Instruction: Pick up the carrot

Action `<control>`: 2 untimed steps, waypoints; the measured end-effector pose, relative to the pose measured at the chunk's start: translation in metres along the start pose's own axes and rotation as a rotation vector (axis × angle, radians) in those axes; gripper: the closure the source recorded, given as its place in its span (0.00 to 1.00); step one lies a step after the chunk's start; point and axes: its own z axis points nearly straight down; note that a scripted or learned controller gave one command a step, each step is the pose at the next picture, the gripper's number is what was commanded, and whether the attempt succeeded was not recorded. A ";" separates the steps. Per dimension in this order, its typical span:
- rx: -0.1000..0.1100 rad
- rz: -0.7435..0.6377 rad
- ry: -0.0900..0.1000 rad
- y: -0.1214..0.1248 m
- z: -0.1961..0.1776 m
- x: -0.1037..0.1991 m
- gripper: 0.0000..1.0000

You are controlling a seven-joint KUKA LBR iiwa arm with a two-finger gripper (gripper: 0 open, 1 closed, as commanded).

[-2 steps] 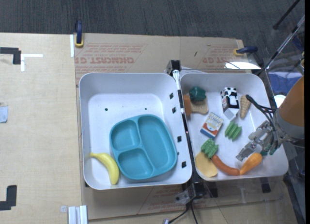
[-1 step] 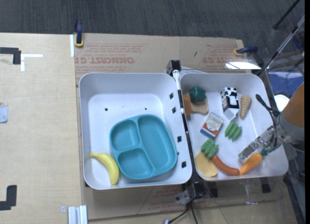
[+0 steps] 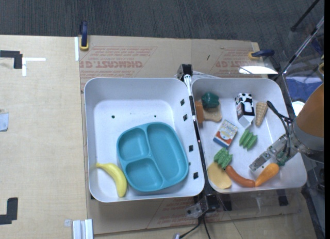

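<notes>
1. The carrot (image 3: pixel 267 174) lies at the right bin's (image 3: pixel 295 184) near edge, beside a sausage (image 3: pixel 240 176).
2. The end effector (image 3: pixel 268 156) hovers just above it; I cannot tell its opening.
3. Closing off-centre might roll the carrot against the wall.

The arm comes in from the right edge, its orange band showing at the right side above the grey wrist. The wrist slants down and to the left, toward the near right part of the scene. The gripper (image 3: pixel 269 159) hangs low at the end of it, pointing left and nearward; whether it grasps anything cannot be told from this slanted angle
</notes>
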 end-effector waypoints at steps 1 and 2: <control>-0.004 -0.004 -0.006 0.002 -0.009 -0.002 1.00; -0.003 -0.004 -0.006 0.002 -0.009 -0.002 0.00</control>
